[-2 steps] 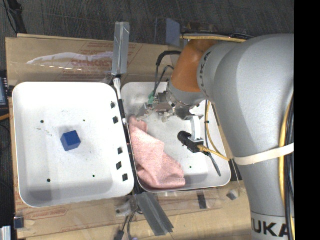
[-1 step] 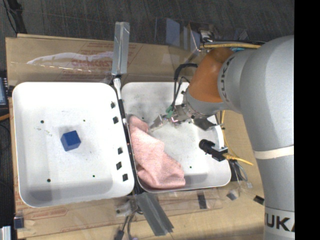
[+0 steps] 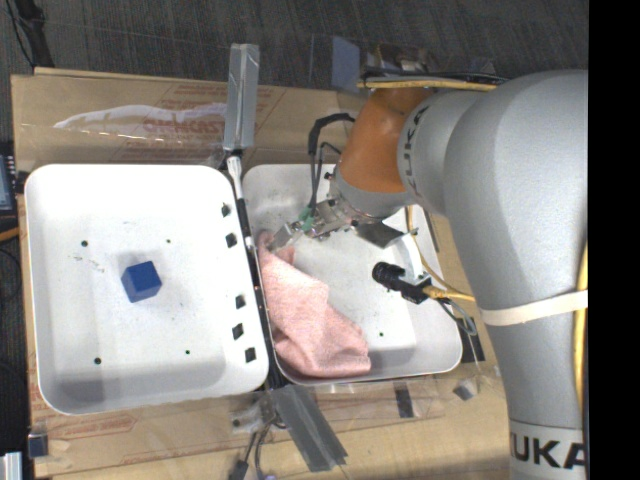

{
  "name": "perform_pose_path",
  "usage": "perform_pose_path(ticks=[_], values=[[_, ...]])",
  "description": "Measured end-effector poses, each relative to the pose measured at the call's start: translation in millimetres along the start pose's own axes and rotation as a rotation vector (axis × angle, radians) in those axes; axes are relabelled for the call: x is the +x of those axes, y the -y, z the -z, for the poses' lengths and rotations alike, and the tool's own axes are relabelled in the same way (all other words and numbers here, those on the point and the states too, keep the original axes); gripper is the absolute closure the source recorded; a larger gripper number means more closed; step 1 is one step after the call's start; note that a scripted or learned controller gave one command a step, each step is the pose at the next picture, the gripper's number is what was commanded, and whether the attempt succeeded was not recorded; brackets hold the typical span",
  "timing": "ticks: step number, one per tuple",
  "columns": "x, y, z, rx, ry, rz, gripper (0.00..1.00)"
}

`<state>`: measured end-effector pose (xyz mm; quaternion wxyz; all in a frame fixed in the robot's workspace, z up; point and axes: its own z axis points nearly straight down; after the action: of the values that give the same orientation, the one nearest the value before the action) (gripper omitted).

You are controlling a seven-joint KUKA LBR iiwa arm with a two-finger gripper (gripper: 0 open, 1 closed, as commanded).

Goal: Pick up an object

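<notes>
Cloth, pink (image 3: 310, 313), lies crumpled along the left wall of the right bin (image 3: 440, 353), its long axis running toward us from the claw (image 3: 300, 224) above its far end, which we judge nearest.

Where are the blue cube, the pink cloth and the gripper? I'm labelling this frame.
blue cube (image 3: 142, 280): camera view, on its top face, left bin.
pink cloth (image 3: 305, 313): camera view, middle of the cloth, right bin.
gripper (image 3: 290, 230): camera view, at its tip above the cloth's upper end.
</notes>
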<state>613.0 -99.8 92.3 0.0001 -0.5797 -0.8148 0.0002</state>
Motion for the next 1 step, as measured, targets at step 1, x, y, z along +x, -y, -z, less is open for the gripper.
perform_pose_path(ticks=[1], values=[[5.2, 11.6, -1.4, 0.005, -0.004, 0.038, 0.0]])
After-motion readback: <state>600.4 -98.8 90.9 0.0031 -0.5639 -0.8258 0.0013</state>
